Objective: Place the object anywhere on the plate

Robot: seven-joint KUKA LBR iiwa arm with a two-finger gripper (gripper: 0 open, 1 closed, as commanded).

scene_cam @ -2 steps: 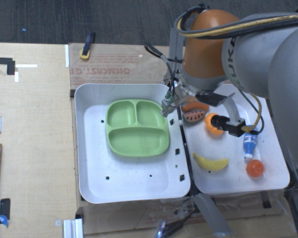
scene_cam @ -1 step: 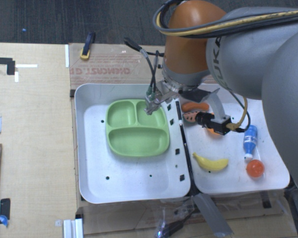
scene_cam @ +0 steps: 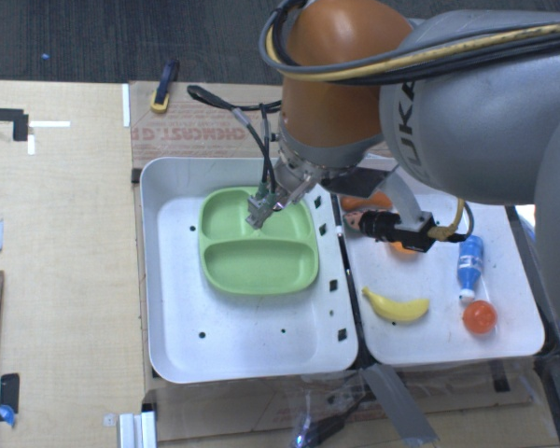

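A light green divided plate lies in the left white bin. My gripper hangs over the plate's far compartment, near its back rim, with the big orange-banded wrist above it. Whether anything is in the gripper cannot be made out from here. In the right bin lie a yellow banana, a blue bottle with a white cap and an orange-red ball. An orange object at the back of the right bin is mostly hidden under the arm.
The bins sit side by side, sharing a raised rim. Brown cardboard lies behind the left bin, with a yellow-handled clamp on it. The arm covers the right bin's far part.
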